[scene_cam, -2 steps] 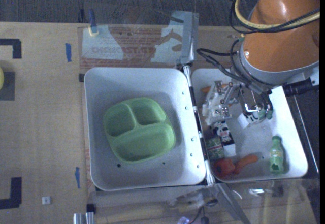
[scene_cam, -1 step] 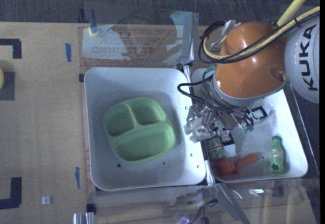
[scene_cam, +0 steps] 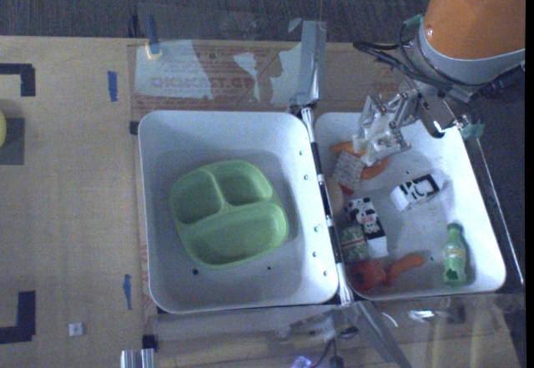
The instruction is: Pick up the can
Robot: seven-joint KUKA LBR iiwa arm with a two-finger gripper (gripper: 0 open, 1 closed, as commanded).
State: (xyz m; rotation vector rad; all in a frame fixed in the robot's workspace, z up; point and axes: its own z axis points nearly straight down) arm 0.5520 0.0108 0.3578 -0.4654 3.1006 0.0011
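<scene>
Arm (scene_cam: 471,3) reaching down, tool (scene_cam: 382,134) low

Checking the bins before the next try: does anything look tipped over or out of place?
Yes: the green bottle lies on its side in the right bin, and the green divided plate sits askew in the left bin.

light: even, moderate | glare: pale sheen on white bins (scene_cam: 158,141) | shadows: soft | focus: slightly soft overall
</scene>
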